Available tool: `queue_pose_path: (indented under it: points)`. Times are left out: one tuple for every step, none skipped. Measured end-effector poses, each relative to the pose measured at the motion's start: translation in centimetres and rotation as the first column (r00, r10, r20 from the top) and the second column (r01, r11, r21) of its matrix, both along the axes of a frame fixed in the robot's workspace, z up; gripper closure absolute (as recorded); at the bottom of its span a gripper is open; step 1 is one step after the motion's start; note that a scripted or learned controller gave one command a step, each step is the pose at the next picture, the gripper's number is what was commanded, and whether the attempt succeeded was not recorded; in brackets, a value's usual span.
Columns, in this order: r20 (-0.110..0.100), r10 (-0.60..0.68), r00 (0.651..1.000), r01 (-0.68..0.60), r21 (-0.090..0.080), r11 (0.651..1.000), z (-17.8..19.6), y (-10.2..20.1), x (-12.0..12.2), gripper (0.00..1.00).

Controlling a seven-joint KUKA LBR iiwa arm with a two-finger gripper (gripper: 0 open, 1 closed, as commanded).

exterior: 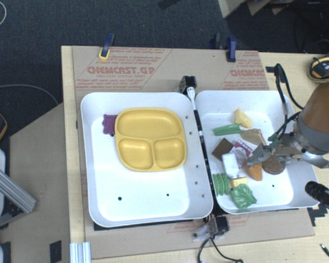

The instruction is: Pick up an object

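The arm comes in from the right of the frame and its gripper [261, 156] is down in the right bin [274, 106], over a heap of small things; whether it is open or closed I cannot tell. Just by its tip lie an orange piece [255, 172] and a brown disc [273, 166]. Further left are a green stick [226, 129], a pale yellow lump [242, 118] and a green leafy toy [243, 196]. The left bin [98, 163] holds a yellow divided plate [151, 138] with a purple thing [109, 124] at its left edge.
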State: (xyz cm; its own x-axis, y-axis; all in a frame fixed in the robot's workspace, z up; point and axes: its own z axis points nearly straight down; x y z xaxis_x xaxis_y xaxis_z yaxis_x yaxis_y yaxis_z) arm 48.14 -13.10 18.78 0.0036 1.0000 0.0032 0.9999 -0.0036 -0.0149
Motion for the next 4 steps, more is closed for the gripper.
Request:
queue_pose_path:
  points:
    - [0.014, 0.003, 1.0, -0.003, -0.003, 1.0, 0.6, 0.0, 0.3, 0.0]
    - [0.008, 0.003, 1.0, -0.003, -0.001, 1.0, -3.9, -0.2, 0.9, 0.0]
    - [0.01, 0.002, 1.0, -0.002, -0.002, 1.0, -8.8, -0.9, 1.5, 0.0]
    - [0.011, 0.003, 1.0, -0.003, -0.002, 1.0, -10.4, -0.8, 1.4, 0.0]
